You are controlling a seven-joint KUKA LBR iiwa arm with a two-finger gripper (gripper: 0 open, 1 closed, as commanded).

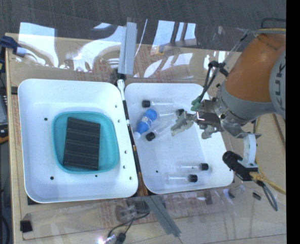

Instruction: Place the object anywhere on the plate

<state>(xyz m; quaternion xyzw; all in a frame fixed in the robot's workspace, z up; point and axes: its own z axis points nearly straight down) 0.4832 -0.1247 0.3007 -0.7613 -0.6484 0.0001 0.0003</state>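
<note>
While the arm reaches in over the right bin's right edge, the gripper hangs above that bin's middle, a bit toward the top edge. The fingers look spread to a moderate gap and point toward the bin's left edge, with nothing seen between them.

A dark ribbed block lies flat on the teal plate. It sits about centred, with its long sides running roughly top to bottom and plate rim showing all round it. The plate sits in the middle of the left bin, well apart from the gripper.

Right bin contents:
- A clear tube with a black cap lies near the top left corner.
- A small clear bottle with blue on it lies by the left edge, just left of the gripper.
- A second black-capped tube lies just below the bottle, close to it; can't tell if they touch.
- Two more black-capped tubes, one above the other, lie side by side near the bottom right corner.
</note>
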